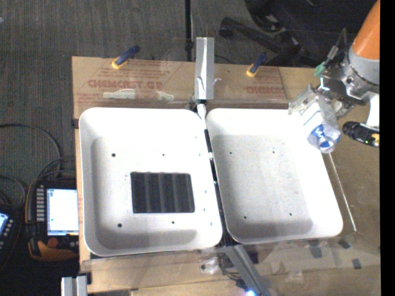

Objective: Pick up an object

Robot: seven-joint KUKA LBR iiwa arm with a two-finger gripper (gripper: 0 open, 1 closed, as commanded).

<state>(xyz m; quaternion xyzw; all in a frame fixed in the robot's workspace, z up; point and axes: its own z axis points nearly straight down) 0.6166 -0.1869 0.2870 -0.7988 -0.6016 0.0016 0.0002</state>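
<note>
Dark grey carpet [37, 36] is covering the floor around the table [154, 82], whose brown board top is showing printed red lettering. Two clamps with yellow and blue handles [125, 57] [257, 65] are gripping its far edge at 11 and 1 o'clock. A metal post [204, 69] is standing at 12 o'clock. At 8 o'clock a handheld control pendant [57, 213] with a lit screen is lying on the floor, black cables [24, 142] curling beside it.

Faint red print crosses the cardboard sheet [142, 79] at the frame's upper left, too blurred to read.
</note>
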